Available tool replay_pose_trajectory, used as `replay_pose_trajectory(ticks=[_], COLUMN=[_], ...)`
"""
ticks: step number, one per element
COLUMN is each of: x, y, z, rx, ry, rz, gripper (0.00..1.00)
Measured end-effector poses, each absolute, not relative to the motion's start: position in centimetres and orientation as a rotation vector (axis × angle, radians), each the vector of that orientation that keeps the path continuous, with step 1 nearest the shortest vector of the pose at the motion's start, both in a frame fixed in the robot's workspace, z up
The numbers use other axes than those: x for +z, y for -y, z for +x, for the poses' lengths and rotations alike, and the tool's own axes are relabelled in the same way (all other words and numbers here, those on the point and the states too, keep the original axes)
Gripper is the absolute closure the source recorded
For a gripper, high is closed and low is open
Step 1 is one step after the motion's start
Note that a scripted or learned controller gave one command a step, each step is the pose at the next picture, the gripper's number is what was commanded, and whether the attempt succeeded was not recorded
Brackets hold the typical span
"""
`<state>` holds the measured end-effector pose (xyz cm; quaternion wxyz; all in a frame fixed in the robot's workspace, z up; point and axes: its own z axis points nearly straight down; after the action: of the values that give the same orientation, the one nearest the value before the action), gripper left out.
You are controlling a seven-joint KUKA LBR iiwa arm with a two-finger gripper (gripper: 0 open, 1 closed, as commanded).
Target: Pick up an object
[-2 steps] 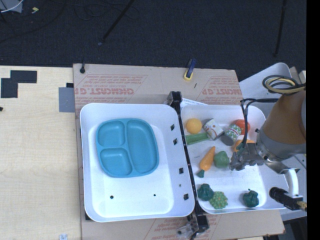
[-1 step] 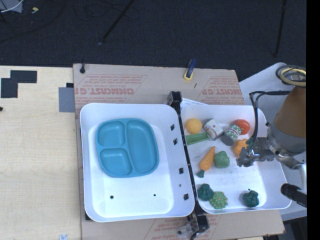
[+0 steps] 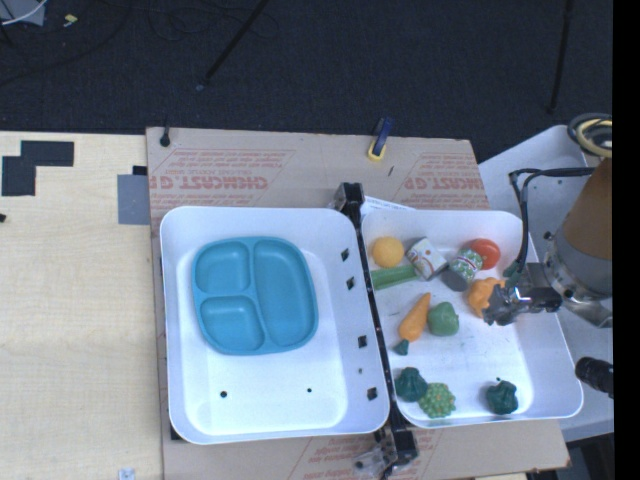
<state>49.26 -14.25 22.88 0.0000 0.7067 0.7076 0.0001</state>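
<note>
The right bin [image 3: 540, 368] holds several toy foods. A yellow lemon [image 3: 388, 251], two small cans [image 3: 425, 258] [image 3: 465, 265] and a red tomato [image 3: 486, 252] lie along its far side. An orange carrot [image 3: 414, 316] and a green pepper [image 3: 443, 319] sit mid-bin. My gripper [image 3: 500, 306] reaches in from the right, low over the bin's right side. It is right beside a small orange piece [image 3: 482, 293], which touches or nearly touches the gripper's left side.
The left bin [image 3: 250, 408] bears a blue divided plate [image 3: 254, 294]. A green stick [image 3: 392, 277] lies near the divider. Dark green broccoli [image 3: 410, 382], pale green grapes [image 3: 437, 400] and another dark green piece [image 3: 503, 397] rest along the right bin's near edge.
</note>
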Motion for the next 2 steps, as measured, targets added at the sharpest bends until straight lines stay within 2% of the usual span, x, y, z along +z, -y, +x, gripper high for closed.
replay_pose_trajectory(ticks=[2], x=[23.2], y=[6.2], z=[54.4], rx=[0.0], ry=[-2.228], rz=[2.217], gripper=[1.0])
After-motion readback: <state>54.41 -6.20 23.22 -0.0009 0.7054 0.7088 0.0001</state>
